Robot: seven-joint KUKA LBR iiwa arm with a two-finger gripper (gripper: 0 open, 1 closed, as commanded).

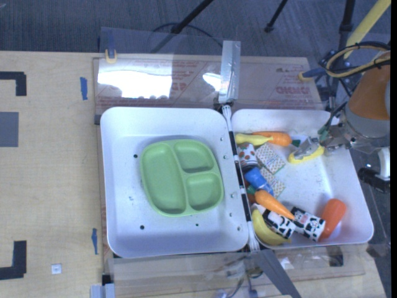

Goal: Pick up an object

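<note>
gripper (308, 146) low in right bin (335, 188), far end, right at a yellow banana-like piece (306, 156) — can't tell if it's gripping | carrot (271, 138) just left of it | orange toy (333, 213), cow-print toy (291, 222) near front | green divided tray (182, 177) in left bin (121, 185)

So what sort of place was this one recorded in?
Probably a robotics lab test bench: two white bins set side by side on a wooden bench, toy items such as a green divided plate, and tripod legs on grey carpet behind.
</note>
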